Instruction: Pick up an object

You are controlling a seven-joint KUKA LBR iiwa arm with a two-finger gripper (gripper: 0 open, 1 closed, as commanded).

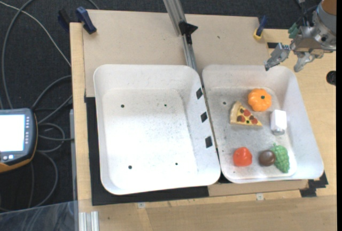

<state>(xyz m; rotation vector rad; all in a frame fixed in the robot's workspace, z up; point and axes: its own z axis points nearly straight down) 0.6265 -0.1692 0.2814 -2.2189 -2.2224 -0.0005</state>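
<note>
Risk lies in crowding: the grey two-finger gripper (286,61), spread open and empty above the right white bin (302,112), may nudge the orange toy pumpkin (259,100) against the pizza-slice toy (245,115) just beside it.

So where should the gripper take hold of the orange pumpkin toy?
Across the pumpkin's round body, coming straight down from above. It sits apart from the right bin's wall, but the pizza slice lies close at its lower left, so set the fingers along the other diagonal.

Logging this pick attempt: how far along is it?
Done: nothing lifted yet. The pumpkin, pizza slice, white block, tomato and broccoli all lie in the right bin. In hand: nothing; the gripper hangs open above the bin's far corner. Left: descend, grasp, lift.
</note>
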